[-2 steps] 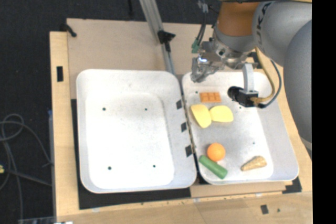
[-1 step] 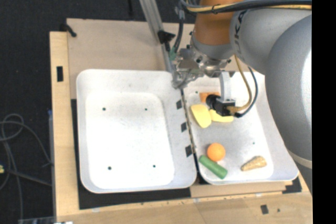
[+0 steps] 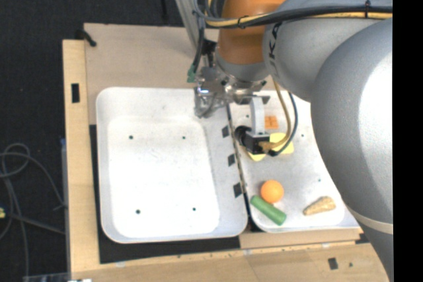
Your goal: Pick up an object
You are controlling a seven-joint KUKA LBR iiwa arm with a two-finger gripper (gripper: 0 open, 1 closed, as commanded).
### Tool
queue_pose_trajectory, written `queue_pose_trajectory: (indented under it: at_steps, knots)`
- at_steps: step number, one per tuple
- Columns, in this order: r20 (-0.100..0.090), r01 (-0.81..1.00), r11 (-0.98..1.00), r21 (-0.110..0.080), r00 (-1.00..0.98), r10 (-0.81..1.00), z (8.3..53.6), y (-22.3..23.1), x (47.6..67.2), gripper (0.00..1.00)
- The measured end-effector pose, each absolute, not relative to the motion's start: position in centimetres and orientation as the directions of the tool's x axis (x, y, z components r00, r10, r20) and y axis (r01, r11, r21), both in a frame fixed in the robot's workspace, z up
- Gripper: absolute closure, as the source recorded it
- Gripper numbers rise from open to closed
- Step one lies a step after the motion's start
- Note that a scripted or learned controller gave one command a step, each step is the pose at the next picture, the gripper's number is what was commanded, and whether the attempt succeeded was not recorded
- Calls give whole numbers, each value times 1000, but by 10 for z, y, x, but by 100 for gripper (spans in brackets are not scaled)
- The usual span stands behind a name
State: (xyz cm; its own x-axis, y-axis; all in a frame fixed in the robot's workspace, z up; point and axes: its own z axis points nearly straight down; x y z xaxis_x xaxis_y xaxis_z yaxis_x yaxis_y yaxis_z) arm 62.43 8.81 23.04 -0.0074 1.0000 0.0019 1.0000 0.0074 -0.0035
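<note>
On the bench, the left shallow white plastic bin (image 3: 112, 142) has the hand (image 3: 206, 102) hovering over its far right corner; how far open it is cannot be told, and nothing shows in its grip. In the right white bin (image 3: 309, 148) lie a green cylinder (image 3: 268, 210), a small orange ball (image 3: 271, 191), a yellow curved piece (image 3: 282, 144) and a tan wedge (image 3: 319, 206).

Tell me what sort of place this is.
Probably a robotics lab: a grey arm over two white bins on a plywood bench, with small test objects like an orange ball.
</note>
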Motion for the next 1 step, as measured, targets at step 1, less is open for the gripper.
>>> queue_pose_trajectory:
  at_steps: [1]
  knots:
    - [1, 1000, 1, -3, -1, 1000, 231, 85, 625, 0]
